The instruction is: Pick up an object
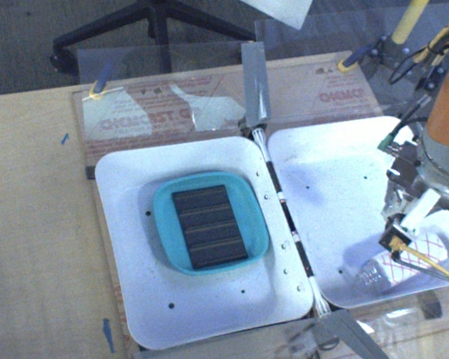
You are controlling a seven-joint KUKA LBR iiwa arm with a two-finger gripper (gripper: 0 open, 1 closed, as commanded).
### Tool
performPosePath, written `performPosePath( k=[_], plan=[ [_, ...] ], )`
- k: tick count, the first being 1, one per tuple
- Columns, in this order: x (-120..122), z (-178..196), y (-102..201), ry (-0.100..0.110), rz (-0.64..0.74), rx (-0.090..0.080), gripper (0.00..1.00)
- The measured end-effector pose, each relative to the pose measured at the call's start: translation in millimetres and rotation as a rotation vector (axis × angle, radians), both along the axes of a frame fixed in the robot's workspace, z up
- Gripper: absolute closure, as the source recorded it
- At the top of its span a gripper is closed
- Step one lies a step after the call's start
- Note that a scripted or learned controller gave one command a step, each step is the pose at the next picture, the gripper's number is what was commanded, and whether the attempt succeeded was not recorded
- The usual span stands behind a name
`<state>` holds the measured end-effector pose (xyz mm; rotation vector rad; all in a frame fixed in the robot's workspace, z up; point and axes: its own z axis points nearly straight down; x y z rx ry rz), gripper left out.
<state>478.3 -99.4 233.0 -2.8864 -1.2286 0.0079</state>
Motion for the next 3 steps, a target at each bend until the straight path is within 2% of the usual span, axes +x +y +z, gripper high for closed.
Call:
performPosePath(
  k=[3],
  plan=[
    [1.2,27.4,-0.6,0.004,0.001,-0.003,1.00]
  ],
)
